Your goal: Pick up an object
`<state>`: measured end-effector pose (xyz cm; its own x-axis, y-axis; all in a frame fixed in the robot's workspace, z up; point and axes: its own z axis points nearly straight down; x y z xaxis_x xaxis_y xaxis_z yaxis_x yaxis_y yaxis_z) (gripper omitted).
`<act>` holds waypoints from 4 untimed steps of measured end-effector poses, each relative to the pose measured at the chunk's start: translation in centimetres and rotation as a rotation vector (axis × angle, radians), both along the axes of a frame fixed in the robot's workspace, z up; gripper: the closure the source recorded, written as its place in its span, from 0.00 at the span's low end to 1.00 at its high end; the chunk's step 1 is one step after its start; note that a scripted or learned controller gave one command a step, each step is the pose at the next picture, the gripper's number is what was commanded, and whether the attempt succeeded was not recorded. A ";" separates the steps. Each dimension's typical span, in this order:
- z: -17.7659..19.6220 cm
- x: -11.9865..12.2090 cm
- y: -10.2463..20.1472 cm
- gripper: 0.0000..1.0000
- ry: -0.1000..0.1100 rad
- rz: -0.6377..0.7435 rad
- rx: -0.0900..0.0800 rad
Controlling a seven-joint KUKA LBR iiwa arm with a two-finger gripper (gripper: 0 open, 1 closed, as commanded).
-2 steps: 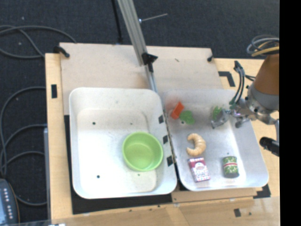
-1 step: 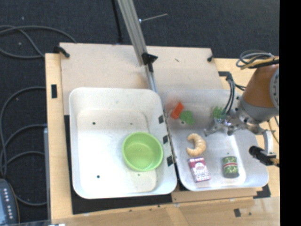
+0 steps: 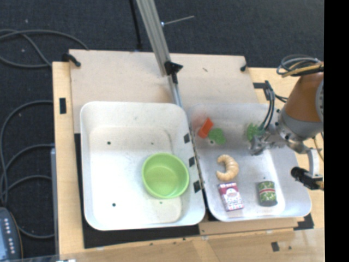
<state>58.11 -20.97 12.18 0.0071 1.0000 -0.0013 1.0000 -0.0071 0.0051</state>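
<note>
Two shallow white bins sit side by side on my pale wooden bench (image 3: 65,146), which stands on dark carpet with black cables (image 3: 22,42) looping across the floor at the left. From my feed I see a grey aluminium rail (image 3: 155,29) slanting down from the top to the gap between the bins. My left bin (image 3: 109,124) holds a lime-green bowl (image 3: 165,176), upright, near its lower right corner. My right bin (image 3: 289,201) holds the smaller pieces: an orange block (image 3: 205,127) and a green block (image 3: 217,136) just beside each other near the upper left, a tan croissant-shaped toy (image 3: 228,167) in the middle, a small red-and-white carton (image 3: 231,196) below it, and a dark green can (image 3: 266,193) to the carton's right. My arm (image 3: 302,105), with its orange band, reaches in from the right, and the gripper (image 3: 256,145) sits low over the upper part of the right bin. A green leafy-looking object (image 3: 252,130) lies touching or just beside the gripper's upper edge. I cannot tell whether the jaws are apart or together, and I cannot tell whether anything is between them.
</note>
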 end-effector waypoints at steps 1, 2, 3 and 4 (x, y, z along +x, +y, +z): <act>4.6 -0.3 -0.7 1.00 -0.001 0.005 -0.001; 8.8 -0.3 -0.4 1.00 0.003 0.010 0.000; 14.7 0.3 -0.7 1.00 0.003 0.010 -0.001; 15.0 0.7 3.9 1.00 0.004 0.013 0.001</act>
